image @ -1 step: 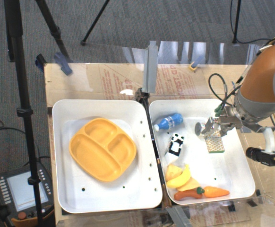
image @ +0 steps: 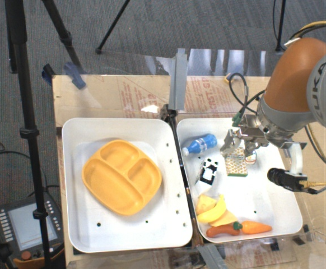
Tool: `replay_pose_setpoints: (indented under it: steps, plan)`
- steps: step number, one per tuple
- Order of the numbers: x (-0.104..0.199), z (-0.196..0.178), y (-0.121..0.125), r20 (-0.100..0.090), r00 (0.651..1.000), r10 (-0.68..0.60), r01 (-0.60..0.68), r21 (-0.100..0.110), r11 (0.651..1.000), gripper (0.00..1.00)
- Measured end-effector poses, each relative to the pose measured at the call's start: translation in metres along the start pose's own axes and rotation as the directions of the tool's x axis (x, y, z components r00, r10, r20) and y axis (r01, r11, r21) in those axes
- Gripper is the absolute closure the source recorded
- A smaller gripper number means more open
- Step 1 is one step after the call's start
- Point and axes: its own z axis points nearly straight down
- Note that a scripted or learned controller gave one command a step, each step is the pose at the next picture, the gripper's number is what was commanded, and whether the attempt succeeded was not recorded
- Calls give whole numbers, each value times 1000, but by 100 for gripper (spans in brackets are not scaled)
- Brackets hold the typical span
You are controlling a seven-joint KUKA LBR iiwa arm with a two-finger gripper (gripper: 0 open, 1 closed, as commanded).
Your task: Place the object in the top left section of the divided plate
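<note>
Green-patterned flat packet hangs under the hand over the right bin, upper-middle area. Its top edge sits up among the fingers, so the hand looks clamped on the packet, though the grip looks thin, prob. just the upper rim. Packet's long axis runs roughly up-down in the camera view, free lower end pointing toward the near side of the bin; it hangs close to vertical, w/ maybe a slight tilt.

Risks from here, as I judge them: pinch on one edge only, so the packet could swing or slip out during the carry across the divider btwn bins. A dangling lower end might catch the divider or the plate rim if travel height is low. Release over the wrong compartment also likely, since the yellow divided plate sits rotated in the left bin, so "top left" section isn't square to the bin edges.

Near the packet: blue bottle to its left, black-and-white item just below-left. Yellow fruit pieces and carrot lie well apart at the bin's near edge. Desk carries both bins.
</note>
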Motion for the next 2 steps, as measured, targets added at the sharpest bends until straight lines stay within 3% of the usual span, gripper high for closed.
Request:
replay_pose_setpoints:
  steps: [1,2]
  plan:
    - [81,-44,4,1,995,-98,98,0,995,100]
    - [92,15,-35,1,999,-45,45,3,999,100]
